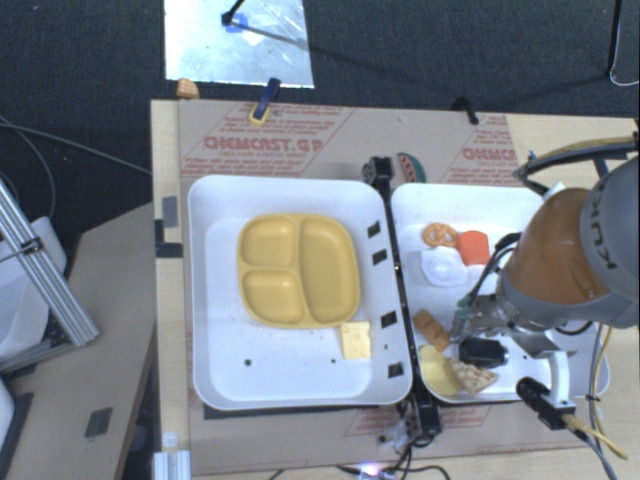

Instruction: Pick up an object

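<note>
The grey arm with its orange band (560, 248) reaches in over the right bin (520, 200), and its claw (478, 348) hangs low at that bin's near left part. Whether the claw is released or clenched cannot be told from here.

In the right bin lie small play-food pieces. A pretzel-like orange piece (438, 235) and a red-orange block (472, 247) sit toward the far left, with a white piece (441, 267) just nearer. A brown roll-like piece (431, 328) lies by the left wall. A pale yellow round piece (436, 371) and a tan wedge (472, 376) rest in the near left corner, just under the claw.

The left bin (215, 268) carries a yellow divided plate (298, 270) in its middle, with a pale yellow square piece (355, 340) touching its near right corner.
</note>
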`<action>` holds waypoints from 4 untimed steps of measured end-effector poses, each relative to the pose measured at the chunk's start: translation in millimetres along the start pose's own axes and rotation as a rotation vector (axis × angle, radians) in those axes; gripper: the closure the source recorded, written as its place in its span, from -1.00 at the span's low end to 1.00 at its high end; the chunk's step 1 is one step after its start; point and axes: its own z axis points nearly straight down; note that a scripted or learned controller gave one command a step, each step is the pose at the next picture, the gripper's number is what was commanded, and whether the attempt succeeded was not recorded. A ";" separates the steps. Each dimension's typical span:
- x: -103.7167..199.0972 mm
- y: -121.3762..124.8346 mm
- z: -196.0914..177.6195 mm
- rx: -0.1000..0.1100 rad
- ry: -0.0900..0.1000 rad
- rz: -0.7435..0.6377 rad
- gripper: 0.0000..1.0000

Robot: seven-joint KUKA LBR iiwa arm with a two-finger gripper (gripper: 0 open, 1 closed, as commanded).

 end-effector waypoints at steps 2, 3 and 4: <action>133.8 -0.4 -100.2 -0.005 0.001 -0.012 1.00; 128.9 2.2 -111.1 -0.009 -0.001 -0.006 1.00; 93.8 1.5 -231.4 -0.018 -0.003 -0.003 1.00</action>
